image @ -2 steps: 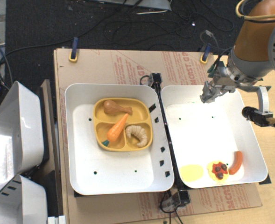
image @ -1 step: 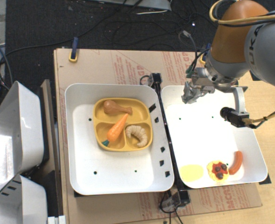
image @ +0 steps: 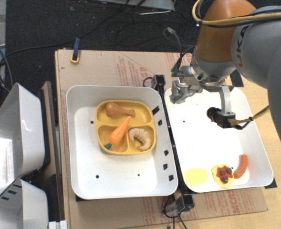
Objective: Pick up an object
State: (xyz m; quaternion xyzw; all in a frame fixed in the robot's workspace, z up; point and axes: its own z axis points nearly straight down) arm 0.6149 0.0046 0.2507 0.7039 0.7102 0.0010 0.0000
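Observation:
My gripper (image: 180, 93) hangs over the far left corner of the right bin (image: 212, 142), close to the wall between the two bins. I see nothing held in it. Along the right bin's near edge lie a red sausage (image: 242, 166), a small pizza slice (image: 222, 173) and a flat yellow disc (image: 196, 176), all well away from the gripper. In the left bin (image: 83, 142) stands a yellow divided plate (image: 101, 128) bearing a chicken drumstick (image: 119, 110), an orange carrot (image: 120, 130) and a pale shrimp (image: 141, 137).
The grey arm with its orange band (image: 223, 27) reaches in from the upper right over the right bin's far side. A black part on a white bracket (image: 221, 117) hangs from the wrist above the bin floor. Cables lie behind the bench.

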